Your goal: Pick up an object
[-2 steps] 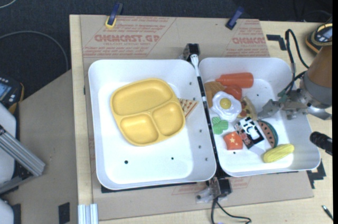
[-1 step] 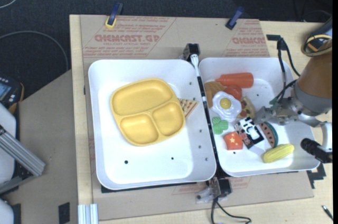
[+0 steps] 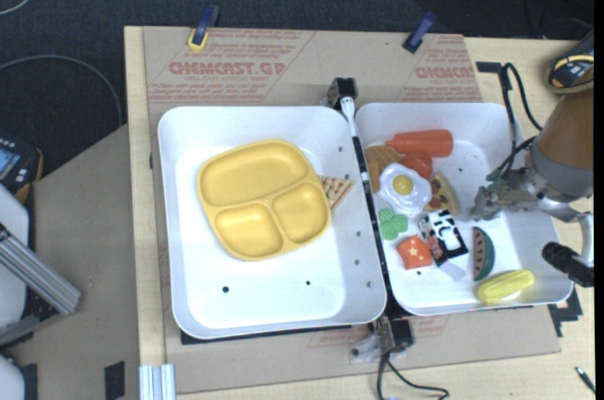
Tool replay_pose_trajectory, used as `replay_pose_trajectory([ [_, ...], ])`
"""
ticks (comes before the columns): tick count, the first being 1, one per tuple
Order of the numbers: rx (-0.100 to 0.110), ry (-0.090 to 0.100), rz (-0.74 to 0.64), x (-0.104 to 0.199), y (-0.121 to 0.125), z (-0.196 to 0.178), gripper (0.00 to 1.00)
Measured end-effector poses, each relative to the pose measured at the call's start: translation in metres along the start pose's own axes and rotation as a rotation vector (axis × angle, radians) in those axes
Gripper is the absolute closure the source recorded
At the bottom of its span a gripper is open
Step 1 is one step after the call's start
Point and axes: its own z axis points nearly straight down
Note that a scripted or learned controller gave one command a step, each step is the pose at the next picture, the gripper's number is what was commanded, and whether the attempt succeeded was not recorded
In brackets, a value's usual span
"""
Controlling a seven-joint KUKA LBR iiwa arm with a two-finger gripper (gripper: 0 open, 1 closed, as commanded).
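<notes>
The gripper (image 3: 491, 200) hung low over the right bin (image 3: 491, 120), near its right wall, below the arm's orange band (image 3: 571, 129). Whether it was released or clenched could not be told from this slanted view, and nothing could be seen held in it.

Just to its near-left lay a watermelon slice (image 3: 481, 254), the closest candidate for picking up. It sat in the near-right part of the right bin, with its long axis running roughly near to far, curved slightly. It looked like a light, rigid plastic toy, probably smooth and a little slippery, so closing across its narrow width at the middle seemed the safest hold.

Just nearer, against the near wall, lay a yellow corn-like piece (image 3: 505, 286), its long axis running left to right and tilted slightly. It also looked light and stiff, and would best be taken across its short width.

Further left lay a black-and-white piece (image 3: 442, 233), a small red piece (image 3: 413, 251), a green piece (image 3: 391, 222) and a fried egg (image 3: 404, 186), crowded close together and awkward to separate. At the far side lay an orange sausage (image 3: 421, 141), lengthwise left to right.

In the left bin (image 3: 189, 294) rested a yellow divided plate (image 3: 262, 198), with a waffle-patterned wedge (image 3: 336, 190) touching its right edge.
</notes>
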Motion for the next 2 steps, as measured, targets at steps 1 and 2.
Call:
replay_pose_trajectory([
  [1, -0.006, -0.003, -0.002, -0.001, 0.009, -0.047, 1.0],
  [2, -0.006, -0.003, -0.002, -0.001, 0.007, -0.091, 1.0],
])
